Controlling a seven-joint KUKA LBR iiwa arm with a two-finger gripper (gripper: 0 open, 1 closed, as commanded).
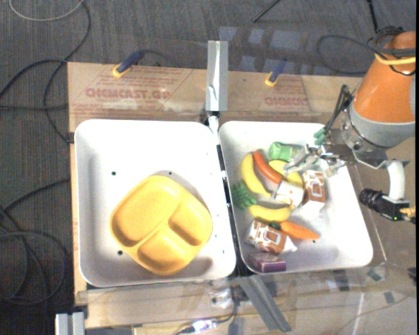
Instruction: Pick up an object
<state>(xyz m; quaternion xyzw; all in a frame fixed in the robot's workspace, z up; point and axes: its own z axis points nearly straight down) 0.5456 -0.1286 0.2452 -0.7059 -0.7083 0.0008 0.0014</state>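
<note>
The gripper (309, 158) hangs over the right bin (356, 246), near its far edge, beside the toy-food heap; I cannot tell its opening. Descend squarely on the orange carrot (300, 231), lying apart nearer the front.

Both white bins, the left bin (91, 187) and the right bin (349, 246), look like smooth, slightly glossy moulded plastic, and the yellow divided tray (160, 223) at the left bin's centre has the same smooth plastic sheen. In the right bin the bananas (252, 176) toward 10 o'clock and the carrot (300, 232) toward 5 o'clock look like glossy toy plastic, while the small brown cartons (267, 236) look like printed paper. Beneath the bins lies matt brown cardboard (126, 93) on rough dark carpet (28, 61), and the arm's orange band (387, 89) at 3 o'clock is smooth and shiny.
</note>
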